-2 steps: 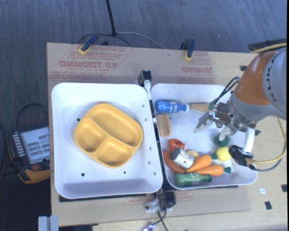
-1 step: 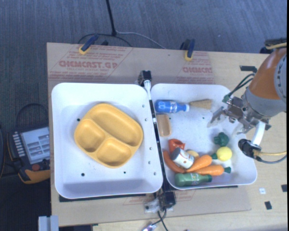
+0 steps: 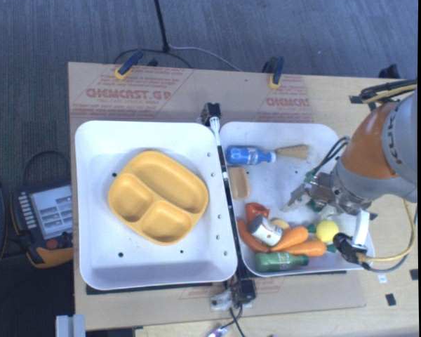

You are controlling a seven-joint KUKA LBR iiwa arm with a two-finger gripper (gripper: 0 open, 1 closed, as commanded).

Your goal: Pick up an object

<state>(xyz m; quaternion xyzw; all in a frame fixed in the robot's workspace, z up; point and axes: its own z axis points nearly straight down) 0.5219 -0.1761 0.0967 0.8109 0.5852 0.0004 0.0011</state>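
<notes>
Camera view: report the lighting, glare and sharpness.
Camera view: bright, even light; the white bins look nearly washed out, with soft shadows inside their walls; the yellow tray reads clearly; the small items by the gripper are soft and low in detail.

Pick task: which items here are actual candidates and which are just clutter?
Candidates, right bin:
blue bottle
green bottle
carrots
yellow ball
tan block
gripper above them

Lying about:
yellow divided tray, left bin
clamps
pendant off the bench
</notes>
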